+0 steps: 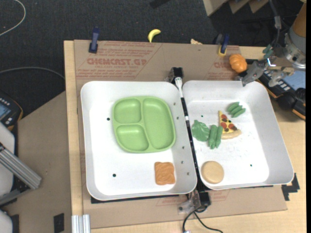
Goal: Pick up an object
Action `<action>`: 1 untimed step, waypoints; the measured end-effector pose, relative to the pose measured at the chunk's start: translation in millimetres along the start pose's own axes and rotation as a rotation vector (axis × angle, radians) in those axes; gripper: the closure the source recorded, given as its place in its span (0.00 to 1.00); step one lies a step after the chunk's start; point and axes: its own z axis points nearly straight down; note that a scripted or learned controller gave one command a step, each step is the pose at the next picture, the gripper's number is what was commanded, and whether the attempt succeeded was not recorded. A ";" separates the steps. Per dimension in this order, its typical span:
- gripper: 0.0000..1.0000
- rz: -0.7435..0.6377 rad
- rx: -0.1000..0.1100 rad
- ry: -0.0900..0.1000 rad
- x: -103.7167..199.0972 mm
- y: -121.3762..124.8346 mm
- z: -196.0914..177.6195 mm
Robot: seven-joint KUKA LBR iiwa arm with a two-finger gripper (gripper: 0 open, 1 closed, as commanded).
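Cardboard (121, 59) printed with red lettering covers the surface (296, 144) we look down on, held at its far edge by two blue clamps (94, 39). Dark carpet (97, 8) lies beyond it, with a thin white cable (19, 6) looping across the upper left, and a small yellow banana-shaped toy (154, 34) sits just past the cardboard's far edge.

Two shallow white bins stand side by side, touching along their inner walls. In the left bin (97, 178) we see a green divided plate (144, 124) with three compartments, and nearer to us an orange waffle-like piece (164, 173), apart from the plate. In the right bin (267, 169) the candidate things to pick lie together near the middle: a green leafy piece (199, 130) touching a green bean pod (215, 136), a toy pizza slice (227, 125) just beside them, and another small green pod (236, 109) a little farther back. A round tan cookie-like disc (212, 172) rests near the bin's front wall.

At the upper right the arm (296, 47) comes in over the far right corner of the right bin, and its tool (253, 73) hangs above that corner's rim, well apart from the items. We cannot tell whether the tool is apart or together; nothing shows between its tips. A small orange toy (237, 62) lies on the cardboard just beside the tool.
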 end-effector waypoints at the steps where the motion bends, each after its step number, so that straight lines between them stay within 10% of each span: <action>1: 0.00 0.002 0.017 0.005 7.0 -54.0 180.0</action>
